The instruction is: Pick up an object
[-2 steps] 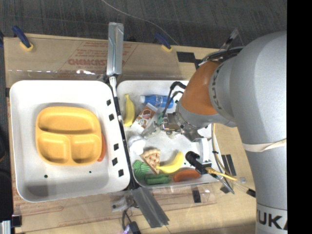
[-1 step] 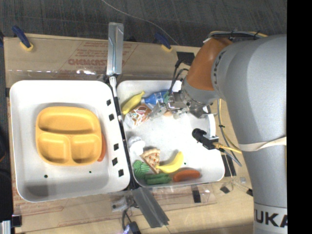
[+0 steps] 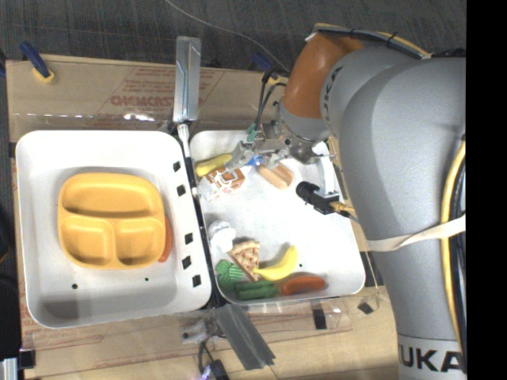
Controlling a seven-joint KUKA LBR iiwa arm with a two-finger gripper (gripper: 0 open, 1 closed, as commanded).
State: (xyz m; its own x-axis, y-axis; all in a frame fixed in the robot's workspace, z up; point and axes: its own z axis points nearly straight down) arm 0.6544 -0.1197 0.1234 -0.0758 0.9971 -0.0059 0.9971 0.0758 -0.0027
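Gripper (image 3: 260,150): low over the far end of the right bin (image 3: 273,216), beneath the arm's orange band (image 3: 313,70). Whether it is apart, together or clamped on anything cannot be told from this angle.

Nearest candidates for picking:
- A tan roll (image 3: 276,176) lies just beside the gripper on its near side.
- A yellow piece (image 3: 212,165) lies to the gripper's left, against the bin's dividing wall.
- A red-and-white item (image 3: 226,180) lies just beside the yellow piece, towards the near end. Contact between the two cannot be confirmed.

Obstruction: the arm's grey body (image 3: 396,149) covers the right side of this bin.

Right bin, near end: a tight cluster, well apart from the gripper.
- A white lump (image 3: 220,232) sits by the wall.
- A pizza slice (image 3: 245,256) touches a banana (image 3: 279,265).
- Along the near wall lie a green leafy piece (image 3: 228,272), a dark green long piece (image 3: 257,290) and a red sausage-shaped piece (image 3: 303,283).

Left bin (image 3: 47,157): holds a yellow divided tray (image 3: 111,216), lying flat. An orange item (image 3: 165,240) sits against the tray's right edge, partly hidden.

Both bins rest on cardboard (image 3: 95,85).
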